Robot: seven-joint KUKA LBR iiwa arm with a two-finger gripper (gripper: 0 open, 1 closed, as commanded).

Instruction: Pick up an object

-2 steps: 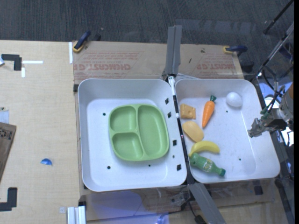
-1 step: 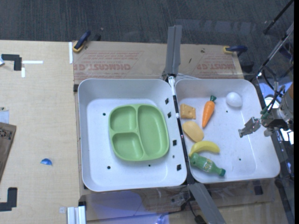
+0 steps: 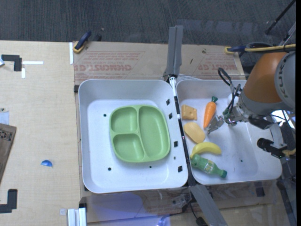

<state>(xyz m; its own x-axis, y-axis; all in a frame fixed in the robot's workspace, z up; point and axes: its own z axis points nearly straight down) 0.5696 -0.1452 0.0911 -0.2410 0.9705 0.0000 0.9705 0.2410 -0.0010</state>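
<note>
In the right bin [image 3: 244, 166] lie several toy foods. An orange carrot [image 3: 209, 112] with a green top lies upright in the picture. To its left is a tan cracker-like piece [image 3: 189, 112]. Below them are a pale yellow oval piece [image 3: 194, 132], a yellow banana [image 3: 206, 148] and a green bottle [image 3: 209, 166] on its side. My gripper [image 3: 215, 124] reaches in from the right and hangs just right of the carrot's lower tip, above the banana. Nothing is visibly held in it.
The left bin [image 3: 94, 102] holds a green divided plate [image 3: 140, 133]. A grey divider post [image 3: 174, 51] stands between the bins at the back. The arm's orange band [image 3: 265, 81] sits over the right bin's far right side. Cardboard lies behind the bins.
</note>
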